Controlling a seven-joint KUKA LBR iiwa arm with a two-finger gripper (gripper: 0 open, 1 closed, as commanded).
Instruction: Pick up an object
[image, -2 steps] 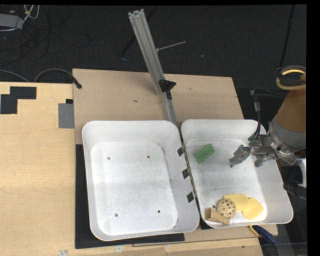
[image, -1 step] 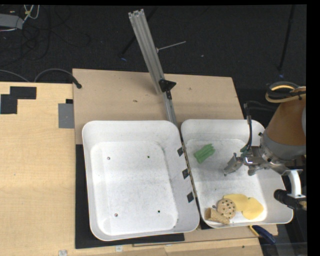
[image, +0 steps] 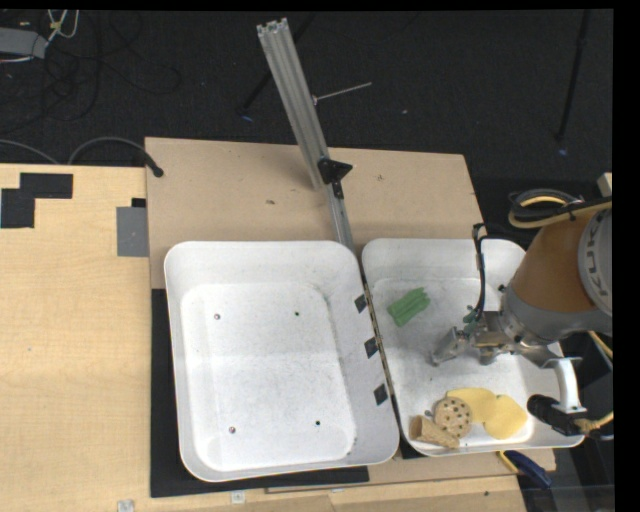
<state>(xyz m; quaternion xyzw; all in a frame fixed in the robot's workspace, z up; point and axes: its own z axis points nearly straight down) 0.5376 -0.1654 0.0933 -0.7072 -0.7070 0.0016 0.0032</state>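
gripper (image: 452, 347) low in right bin (image: 440, 268) | finger state unclear, cannot tell | green block (image: 408, 306) nearby

Your arm (image: 560, 275) comes in from the right edge of the camera view, its orange band and grey wrist bulking large there. It bends down and leftward, so the end effector (image: 452, 347) sits low, its metal tip pointing toward the left. The tip is small and partly shadowed by the wrist, so you cannot read how its jaws stand.
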